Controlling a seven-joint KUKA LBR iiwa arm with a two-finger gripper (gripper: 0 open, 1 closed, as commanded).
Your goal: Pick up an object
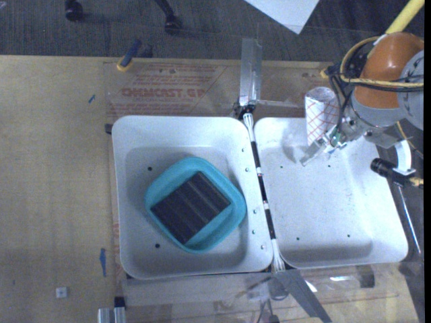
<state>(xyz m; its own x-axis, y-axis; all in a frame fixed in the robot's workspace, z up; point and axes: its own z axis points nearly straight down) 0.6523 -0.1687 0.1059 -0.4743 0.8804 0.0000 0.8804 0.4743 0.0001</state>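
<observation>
While the arm's jaws (322, 145) hover over the right bin (337, 241) near a red-checked paper cup (319, 116) at its far rim, I cannot tell their state. Nothing looks lifted yet; a teal dish with a dark insert (195, 204) sits in the left bin (128, 180).

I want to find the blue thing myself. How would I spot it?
Look in the left shallow white bin. In its middle lies a turquoise square plastic container with rounded corners, holding a dark ribbed slab. The red-and-white patterned paper cup sits at the other bin.
</observation>
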